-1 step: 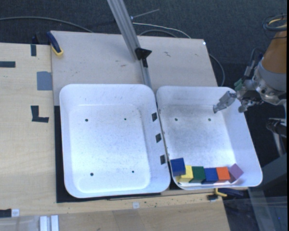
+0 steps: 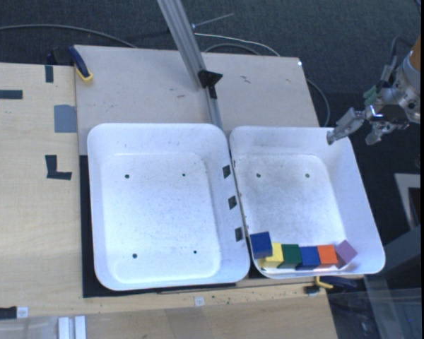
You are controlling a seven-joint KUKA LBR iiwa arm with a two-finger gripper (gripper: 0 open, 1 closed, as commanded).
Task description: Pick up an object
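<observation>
Several small blocks lie in a row along the near wall of the right bin: a blue block on a yellow one, then green, blue, orange and purple. My gripper hangs at the far right, above the right bin's far right rim, well away from the blocks. Its two fingers are spread apart, open, with nothing between them.
The left bin sits beside the right one. A grey metal pole slants across the bench behind the bins. A yellow-handled clamp lies at the far left and another at the near edge.
</observation>
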